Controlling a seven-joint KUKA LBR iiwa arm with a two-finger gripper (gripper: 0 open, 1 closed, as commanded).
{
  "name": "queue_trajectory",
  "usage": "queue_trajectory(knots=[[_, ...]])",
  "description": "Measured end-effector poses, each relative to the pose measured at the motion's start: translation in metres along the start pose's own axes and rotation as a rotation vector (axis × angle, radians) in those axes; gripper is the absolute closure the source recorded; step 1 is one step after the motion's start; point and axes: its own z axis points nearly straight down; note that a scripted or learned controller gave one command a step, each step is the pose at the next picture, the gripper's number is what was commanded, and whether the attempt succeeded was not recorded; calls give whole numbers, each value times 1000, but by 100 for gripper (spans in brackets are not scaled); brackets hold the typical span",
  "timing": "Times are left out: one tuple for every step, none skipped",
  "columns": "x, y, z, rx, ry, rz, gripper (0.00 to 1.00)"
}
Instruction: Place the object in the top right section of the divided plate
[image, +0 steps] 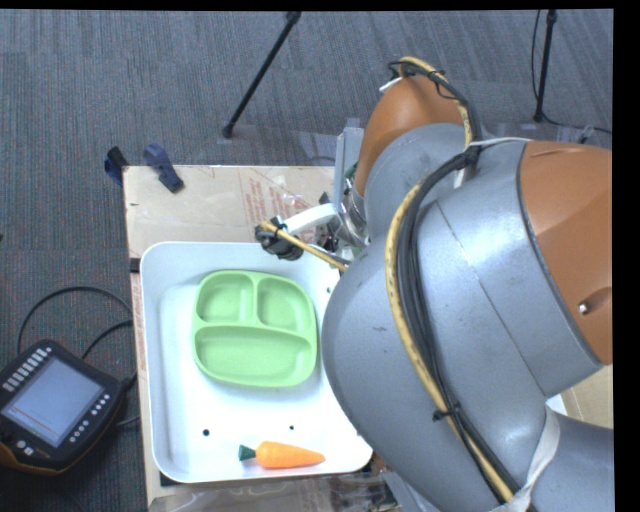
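The claw (332, 230) sat at the far right corner of the white bin (165, 420), mostly hidden behind the bulky grey arm (450, 330) that reached in from the view's right, and I could not tell whether it was open or closed. Just below and to the view's left of it lay the green divided plate (255, 328), flat on the bin's floor. The plate's two small sections lay side by side along its far edge, and one long section ran along its near edge. The plate's top right section (286, 304) was the part nearest the claw. The carrot (285, 456) lay well apart from the claw, down at the bin's near rim. It was outside the plate, with the whole plate between it and the claw. It rested on its side, roughly along the rim, its dark green end pointing to the view's left and its orange tip to the right. Two small dark specks (206, 432) marked the bin's floor between the plate and the carrot. The bin stood on a pale brown surface (200, 205), whose far left corner bore a blue clamp (162, 166). Beyond that, on the grey carpet (60, 150) at the view's left, a black handheld pendant with a screen (52, 405) lay with its cable looping away.
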Motion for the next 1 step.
queue_trajectory(knots=[[0, -4, -8, 0, -5, -11, 100]])
